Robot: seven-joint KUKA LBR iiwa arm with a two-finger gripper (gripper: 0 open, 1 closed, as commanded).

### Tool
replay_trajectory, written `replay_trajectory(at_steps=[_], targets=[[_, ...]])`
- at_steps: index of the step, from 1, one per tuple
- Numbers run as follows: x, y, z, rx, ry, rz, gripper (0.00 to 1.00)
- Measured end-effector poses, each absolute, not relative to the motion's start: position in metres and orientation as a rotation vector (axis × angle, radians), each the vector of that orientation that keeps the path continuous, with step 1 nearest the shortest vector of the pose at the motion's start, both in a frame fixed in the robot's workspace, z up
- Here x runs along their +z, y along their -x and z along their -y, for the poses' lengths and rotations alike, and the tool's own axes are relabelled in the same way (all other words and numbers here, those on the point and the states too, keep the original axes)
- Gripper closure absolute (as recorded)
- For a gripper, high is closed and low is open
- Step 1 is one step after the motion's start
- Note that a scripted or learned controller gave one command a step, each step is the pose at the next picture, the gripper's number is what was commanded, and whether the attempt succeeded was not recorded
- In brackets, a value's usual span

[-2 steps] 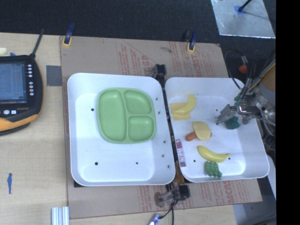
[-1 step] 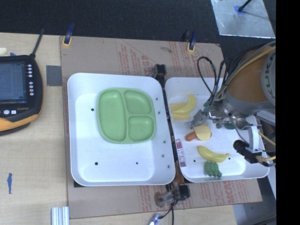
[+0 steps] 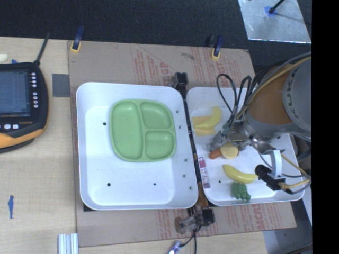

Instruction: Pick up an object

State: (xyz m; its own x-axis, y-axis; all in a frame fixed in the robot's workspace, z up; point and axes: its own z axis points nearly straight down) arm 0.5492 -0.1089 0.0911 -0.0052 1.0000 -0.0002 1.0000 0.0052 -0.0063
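Note:
In the right bin (image 3: 212,192) lie a yellow banana-shaped piece (image 3: 207,120) at the back, a second yellow banana (image 3: 239,174) near the front, a green broccoli (image 3: 241,192) at the front edge, and a round pale yellow piece (image 3: 229,152) with an orange carrot-like piece (image 3: 214,154) beside it. My gripper (image 3: 226,139) reaches down from the right over the middle of this bin, right above the round yellow piece and the orange piece. The arm's body hides how its fingers stand.
The left bin (image 3: 95,157) holds a green divided plate (image 3: 143,129). A black and orange teach pendant (image 3: 18,102) lies on the bench at the far left. Clamps (image 3: 77,40) hold the cardboard at the back. Cables loop above the wrist.

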Motion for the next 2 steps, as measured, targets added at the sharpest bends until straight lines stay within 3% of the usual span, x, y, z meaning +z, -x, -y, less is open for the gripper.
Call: replay_trajectory(at_steps=[1, 2], targets=[[0.101, -0.549, 0.110, 0.011, 2.211, 2.226, 1.00], [0.192, -0.570, 0.039, 0.002, 2.215, 2.225, 1.00]])
